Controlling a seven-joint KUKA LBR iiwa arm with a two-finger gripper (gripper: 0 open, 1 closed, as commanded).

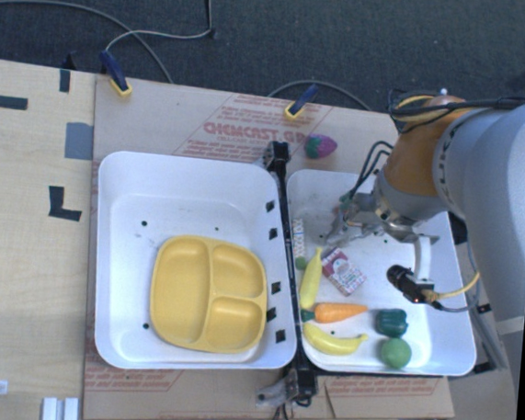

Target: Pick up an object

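My gripper (342, 225) hangs low over the back half of the right bin (442, 356), below the orange-banded wrist (415, 164). Just in front of it lies a red and white packet (343, 272). To the packet's left, a long yellow piece (310, 279) lies along the bin's left wall. Nearer the front are an orange carrot (338, 311), a yellow banana (333, 341), a dark green block (390, 321) and a light green ball (396, 353). I see nothing held in the gripper.
The left bin (126, 191) holds a yellow divided plate (208, 293). A purple and green toy (320, 146) sits on the cardboard behind the bins. A black divider (280, 215) runs between the bins. Cables trail from the wrist over the right bin's right side.
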